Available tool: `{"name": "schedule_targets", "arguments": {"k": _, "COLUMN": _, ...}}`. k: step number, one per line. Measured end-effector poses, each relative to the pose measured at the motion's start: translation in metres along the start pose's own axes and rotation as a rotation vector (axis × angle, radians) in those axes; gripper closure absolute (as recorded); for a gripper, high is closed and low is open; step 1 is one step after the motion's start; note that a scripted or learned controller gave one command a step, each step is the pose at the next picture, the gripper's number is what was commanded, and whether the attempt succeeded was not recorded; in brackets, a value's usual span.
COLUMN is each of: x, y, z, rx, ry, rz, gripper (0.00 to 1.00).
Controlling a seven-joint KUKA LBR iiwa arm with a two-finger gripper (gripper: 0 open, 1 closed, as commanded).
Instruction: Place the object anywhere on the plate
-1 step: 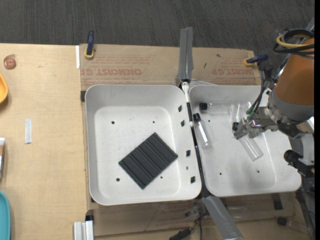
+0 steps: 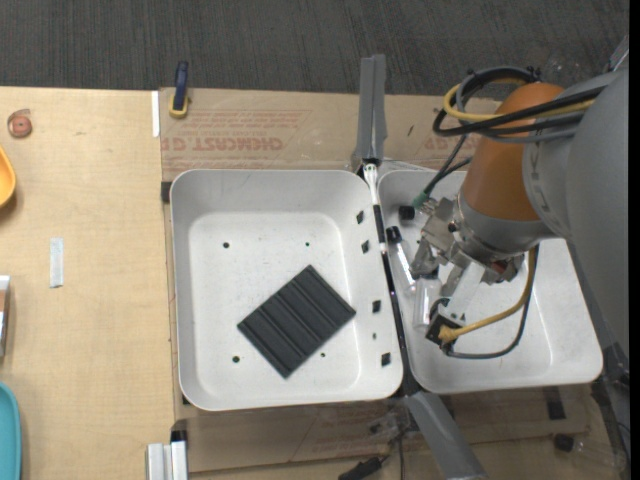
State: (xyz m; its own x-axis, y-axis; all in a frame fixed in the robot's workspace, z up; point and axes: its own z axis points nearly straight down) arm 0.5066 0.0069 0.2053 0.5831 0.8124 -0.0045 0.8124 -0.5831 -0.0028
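A dark grey ribbed rectangular plate [image 2: 297,320] lies flat and turned at an angle in the left bin [image 2: 200,268], a little below its middle. My gripper [image 2: 436,280] hangs low over the left part of the right bin [image 2: 560,358], close to the wall between the two bins. The grey arm with its orange band [image 2: 510,168] covers much of that bin. I cannot make out any object at the gripper or on the bare part of the right bin's floor.
A yellow and black cable [image 2: 490,333] loops under the wrist over the right bin. A grey bar [image 2: 372,108] runs along the divide between the bins. Cardboard [image 2: 260,133] lies behind the bins, and a wooden bench top [image 2: 80,268] extends to the left.
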Motion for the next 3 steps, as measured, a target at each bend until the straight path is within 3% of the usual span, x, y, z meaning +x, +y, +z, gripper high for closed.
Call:
{"name": "schedule_targets", "arguments": {"k": 1, "x": 0.060, "y": -0.012, "z": 0.015, "rx": 0.000, "ry": -0.001, "rz": -0.122, "gripper": 1.00}}
{"name": "schedule_targets", "arguments": {"k": 2, "x": 0.112, "y": -0.106, "z": -0.055, "rx": -0.002, "ry": 0.000, "rz": 0.016, "gripper": 1.00}}
{"name": "schedule_targets", "arguments": {"k": 3, "x": 0.112, "y": -0.106, "z": -0.055, "rx": -0.002, "ry": -0.001, "rz": 0.016, "gripper": 0.00}}
